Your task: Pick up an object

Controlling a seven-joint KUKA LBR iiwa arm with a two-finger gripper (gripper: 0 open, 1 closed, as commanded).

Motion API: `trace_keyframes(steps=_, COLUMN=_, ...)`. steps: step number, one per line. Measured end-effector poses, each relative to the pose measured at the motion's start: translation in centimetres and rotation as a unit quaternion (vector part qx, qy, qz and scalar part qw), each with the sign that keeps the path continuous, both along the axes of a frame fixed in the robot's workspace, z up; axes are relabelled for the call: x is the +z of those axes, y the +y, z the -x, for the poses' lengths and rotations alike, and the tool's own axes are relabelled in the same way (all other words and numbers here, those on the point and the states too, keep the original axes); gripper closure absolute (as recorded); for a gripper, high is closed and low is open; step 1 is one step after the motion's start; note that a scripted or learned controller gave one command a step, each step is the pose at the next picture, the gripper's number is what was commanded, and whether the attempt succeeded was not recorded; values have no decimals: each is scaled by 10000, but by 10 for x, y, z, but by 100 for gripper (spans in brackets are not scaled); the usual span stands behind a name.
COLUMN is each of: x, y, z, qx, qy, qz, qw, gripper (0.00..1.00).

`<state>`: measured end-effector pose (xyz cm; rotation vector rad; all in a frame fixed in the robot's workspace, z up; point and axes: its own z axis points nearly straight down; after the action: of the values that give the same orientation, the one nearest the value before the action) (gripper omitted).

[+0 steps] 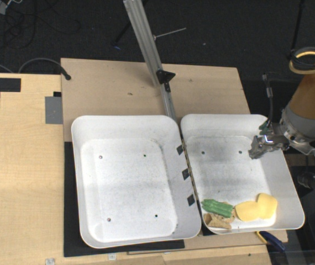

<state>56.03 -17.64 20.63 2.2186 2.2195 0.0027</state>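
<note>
My gripper hangs over the right edge of the right bin, roughly halfway along it. No object shows between its fingers. A yellow soft piece lies in the right bin's near right corner. Left of it rests a green object, and a small tan object sits at the bin's front rim. All three lie well below the gripper in the view, apart from it.
The left bin stands beside the right one, with black clips along the shared wall. A grey metal rail slants up from between the bins. The arm's orange band is at the far right.
</note>
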Motion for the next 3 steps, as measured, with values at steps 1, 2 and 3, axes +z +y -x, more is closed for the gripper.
trace_keyframes(steps=1, x=36, y=-1, z=-1, qx=2, qy=8, qz=-2, qw=10000, gripper=100)
trace_keyframes(steps=2, x=32, y=58, z=-24, qx=25, qy=22, qz=-15, qw=10000, gripper=100)
trace_keyframes(steps=3, x=35, y=104, z=-33, qx=19, qy=26, qz=-16, qw=10000, gripper=100)
